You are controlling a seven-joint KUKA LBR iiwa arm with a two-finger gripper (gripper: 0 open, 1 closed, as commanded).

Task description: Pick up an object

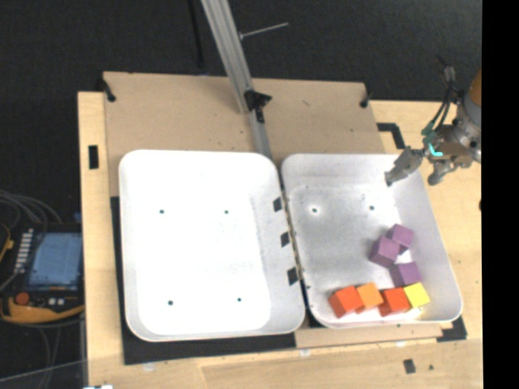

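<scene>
Several small blocks lie in the near right part of the right bin (340, 193). Two purple blocks (392, 245) sit together, with a third purple block (406, 273) just below them. Along the bin's near edge stand a red-orange block (347, 301), an orange block (370, 296), a red block (395, 301) and a yellow block (418, 296). My gripper (420, 168) hangs open over the bin's far right corner, its two fingers spread apart with nothing between them. It is well apart from the blocks.
The left bin (203, 241) lies beside the right one, joined by small clips at the middle. A slanted metal pole (231, 47) rises from the bench's back. A blue-screened device (53, 262) sits off the bench at the left.
</scene>
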